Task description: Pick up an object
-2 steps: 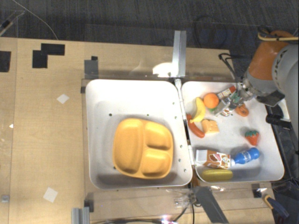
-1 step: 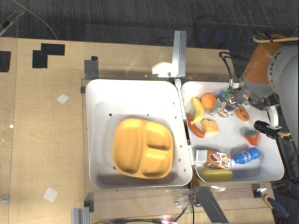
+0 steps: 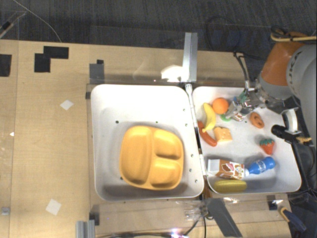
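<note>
the jaws (image 3: 241, 105), state i cannot tell, sit so near the orange (image 3: 220, 105) and banana (image 3: 210, 117) they may knock them aside.

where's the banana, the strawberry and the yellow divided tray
banana (image 3: 209, 117): camera view, middle of its curved yellow body, right bin
strawberry (image 3: 268, 146): camera view, centre of the red fruit, right bin
yellow divided tray (image 3: 151, 157): camera view, on the ridge between its compartments, left bin

The right bin (image 3: 297, 175), right of centre in the frame, holds small items: an orange (image 3: 220, 105), a banana (image 3: 210, 117), a strawberry (image 3: 268, 146), a blue bottle (image 3: 260, 165) lying flat, and a yellow-green pickle (image 3: 230, 185) at the lower edge.
</note>
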Available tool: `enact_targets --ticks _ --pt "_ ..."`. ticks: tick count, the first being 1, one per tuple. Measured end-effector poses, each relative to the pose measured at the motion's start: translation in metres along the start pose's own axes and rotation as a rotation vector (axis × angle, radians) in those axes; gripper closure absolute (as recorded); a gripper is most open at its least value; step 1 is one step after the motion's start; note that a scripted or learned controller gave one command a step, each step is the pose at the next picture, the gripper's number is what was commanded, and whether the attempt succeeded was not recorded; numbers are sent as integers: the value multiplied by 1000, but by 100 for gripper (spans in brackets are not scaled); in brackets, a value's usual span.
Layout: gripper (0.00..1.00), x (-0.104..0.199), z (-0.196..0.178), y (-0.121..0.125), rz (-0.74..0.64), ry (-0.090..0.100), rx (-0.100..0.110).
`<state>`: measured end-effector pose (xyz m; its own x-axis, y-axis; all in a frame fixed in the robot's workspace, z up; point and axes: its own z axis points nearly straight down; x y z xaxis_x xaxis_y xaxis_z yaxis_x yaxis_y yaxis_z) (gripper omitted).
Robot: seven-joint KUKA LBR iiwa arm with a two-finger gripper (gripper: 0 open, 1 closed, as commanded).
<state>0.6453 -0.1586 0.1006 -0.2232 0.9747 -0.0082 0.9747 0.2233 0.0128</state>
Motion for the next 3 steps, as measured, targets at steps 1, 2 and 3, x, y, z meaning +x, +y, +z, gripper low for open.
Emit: enact_targets --ticks 1,2,3 --pt "100 81 -88 46 441 5 6" --pt "100 160 -85 42 666 5 13" --pt "0 157 -85 41 668 4 12"
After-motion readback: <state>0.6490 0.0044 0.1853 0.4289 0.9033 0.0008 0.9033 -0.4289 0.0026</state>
